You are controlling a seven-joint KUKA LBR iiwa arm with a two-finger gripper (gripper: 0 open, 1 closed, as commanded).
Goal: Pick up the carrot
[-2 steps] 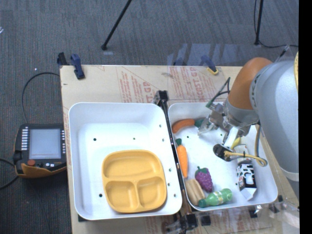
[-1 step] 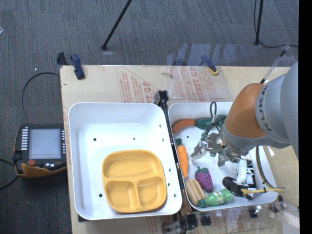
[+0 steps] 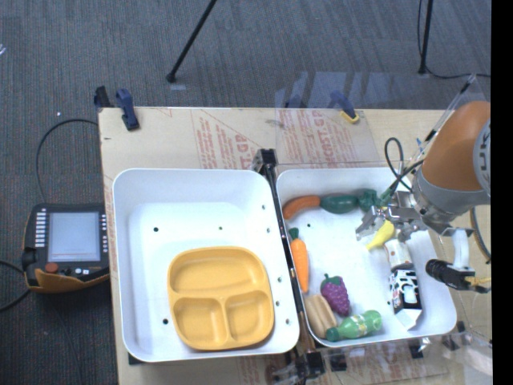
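The carrot (image 3: pixel 299 261), orange with a green top, lies lengthwise along the left wall of the right bin (image 3: pixel 365 184). My gripper (image 3: pixel 387 226) hangs over the upper right part of that bin, well to the right of the carrot and apart from it. Its fingers (image 3: pixel 368 226) stand spread, so it is open. A yellow banana (image 3: pixel 381 235) shows in the gap between them, and I cannot tell whether they touch it.
The right bin also holds an orange sausage (image 3: pixel 300 205), a green vegetable (image 3: pixel 341 204), purple grapes (image 3: pixel 337 293), a hot dog (image 3: pixel 321 315), a green bottle (image 3: pixel 357 326) and a black-and-white carton (image 3: pixel 405 285). The left bin (image 3: pixel 140 207) holds a yellow divided plate (image 3: pixel 221 297).
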